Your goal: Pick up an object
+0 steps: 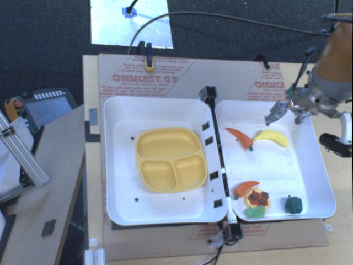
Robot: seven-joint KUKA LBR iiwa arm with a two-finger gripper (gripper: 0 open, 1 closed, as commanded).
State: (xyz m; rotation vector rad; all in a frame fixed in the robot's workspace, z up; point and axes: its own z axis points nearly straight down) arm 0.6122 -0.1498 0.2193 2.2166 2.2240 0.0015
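Note:
In the right bin [309, 170] lie a yellow banana [273, 137], an orange carrot [240, 137], a red chili [245, 187], a small pizza-like toy with green trim [256, 199] and a green broccoli piece [293, 205]. My gripper [287, 116] hangs over the bin's far right part, just above and behind the banana. Its two fingers stand apart, open, with nothing between them. The grey wrist and the orange band rise toward the upper right.
The left bin [118, 148] holds a yellow divided plate [168, 159]. A black divider with clips [216, 153] runs between the bins. A teach pendant [47, 109] and an aluminium rail [22, 153] lie on the side table at the left.

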